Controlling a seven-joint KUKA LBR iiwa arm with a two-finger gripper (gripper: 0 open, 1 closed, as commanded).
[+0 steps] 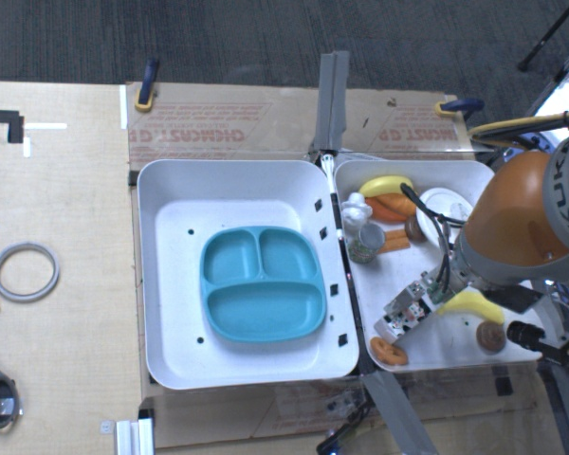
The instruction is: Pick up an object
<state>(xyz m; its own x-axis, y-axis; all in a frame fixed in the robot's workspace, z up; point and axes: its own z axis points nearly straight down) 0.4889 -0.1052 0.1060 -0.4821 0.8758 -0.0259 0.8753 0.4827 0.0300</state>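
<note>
- Small orange-brown doughnut-shaped toy [389, 352]: lies at the lower left corner of the right white bin [427, 360], just below the gripper [401, 315]; judged light, stiff and smooth.
- Hold: across its ring.
- Fingers: whether apart or together cannot be told.
- Room: bin walls crowd two sides; yellow plastic banana [470, 304] lies near on the right.

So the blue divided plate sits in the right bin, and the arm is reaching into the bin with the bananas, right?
Not quite. The camera view shows the blue divided plate in the left bin, not the right one. The rest holds: the arm's gripper is down in the right bin, where two bananas lie.
</note>
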